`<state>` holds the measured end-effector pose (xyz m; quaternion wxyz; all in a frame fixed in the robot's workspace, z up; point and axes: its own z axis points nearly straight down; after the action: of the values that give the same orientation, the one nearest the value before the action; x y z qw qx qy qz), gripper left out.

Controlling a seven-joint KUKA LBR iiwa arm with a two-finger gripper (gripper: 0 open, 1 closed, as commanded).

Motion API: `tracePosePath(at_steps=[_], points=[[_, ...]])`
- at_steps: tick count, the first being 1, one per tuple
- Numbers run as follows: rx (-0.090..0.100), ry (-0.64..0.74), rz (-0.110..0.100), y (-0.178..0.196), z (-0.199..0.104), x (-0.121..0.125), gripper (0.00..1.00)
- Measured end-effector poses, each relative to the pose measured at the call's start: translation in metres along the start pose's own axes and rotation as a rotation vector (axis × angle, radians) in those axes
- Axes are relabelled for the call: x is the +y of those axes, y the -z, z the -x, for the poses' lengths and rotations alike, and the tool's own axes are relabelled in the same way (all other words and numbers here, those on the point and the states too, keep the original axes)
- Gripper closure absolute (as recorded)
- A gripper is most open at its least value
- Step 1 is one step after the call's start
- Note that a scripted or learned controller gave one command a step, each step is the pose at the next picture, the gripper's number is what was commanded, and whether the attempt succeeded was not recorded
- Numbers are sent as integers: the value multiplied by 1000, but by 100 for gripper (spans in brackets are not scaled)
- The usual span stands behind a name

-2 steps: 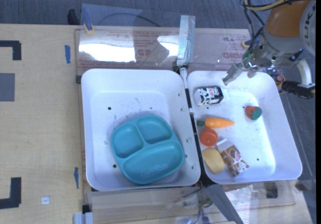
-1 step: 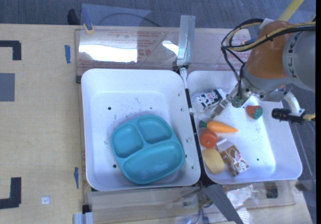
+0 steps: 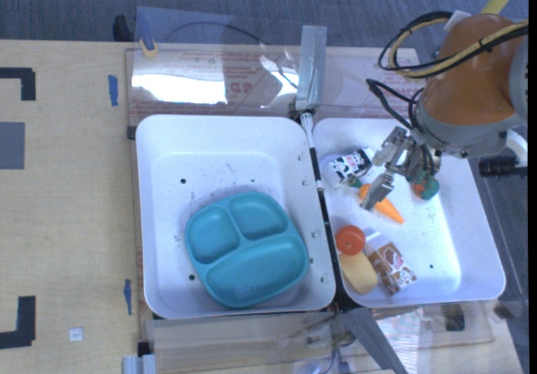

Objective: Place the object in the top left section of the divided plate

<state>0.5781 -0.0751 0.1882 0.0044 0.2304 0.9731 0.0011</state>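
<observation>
Teal divided plate lies in the left bin, its sections bare. Gripper hangs over the right bin, fingers spread, gripping nothing, just above the orange carrot. Nearby: cow-patterned toy, yellow bottle with orange cap, brown packet; its printing is illegible.

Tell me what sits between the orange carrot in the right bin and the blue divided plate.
In the camera view, bare white floor of the right bin, then the bins' adjoining rims, separate the carrot from the divided plate.
</observation>
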Motion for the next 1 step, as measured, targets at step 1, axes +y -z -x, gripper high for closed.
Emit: tracePosePath(at_steps=[1], points=[[-2, -2, 2, 9, 1, 0, 100]])
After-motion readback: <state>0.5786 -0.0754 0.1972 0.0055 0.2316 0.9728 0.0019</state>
